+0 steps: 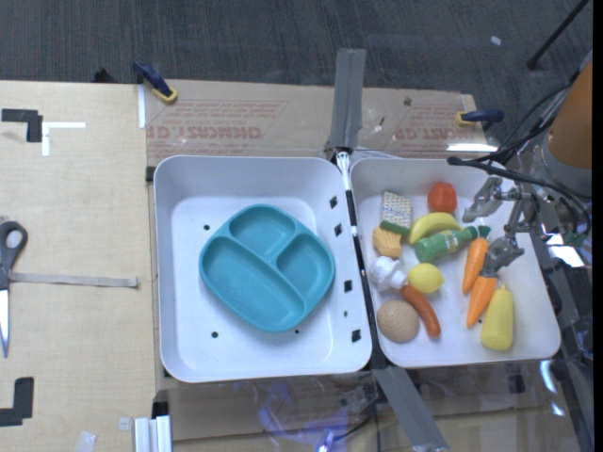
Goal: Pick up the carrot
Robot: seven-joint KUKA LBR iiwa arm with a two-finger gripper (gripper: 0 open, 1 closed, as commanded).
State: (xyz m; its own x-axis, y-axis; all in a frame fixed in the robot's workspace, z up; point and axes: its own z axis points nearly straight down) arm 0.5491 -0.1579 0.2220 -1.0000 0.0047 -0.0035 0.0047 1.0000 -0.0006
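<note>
Two orange carrots lie side by side in the right bin (542, 281). One carrot (474, 264) sits beside the green bottle (445, 244); the other carrot (480, 300) lies just below it, against a yellow vegetable (497, 318). My gripper (493, 234) hangs over the right part of this bin, just above the carrots' thick ends. Its fingers are spread open, one fingertip (482, 207) up near the bottle's cap and one down by the upper carrot. Nothing is between them.
The right bin also holds a tomato (442, 197), banana (433, 224), lemon (426, 278), sausage (421, 310), brown egg-like ball (398, 321) and other toy food. A blue divided plate (268, 267) lies in the left bin (170, 252). Scissors (8, 252) lie far left.
</note>
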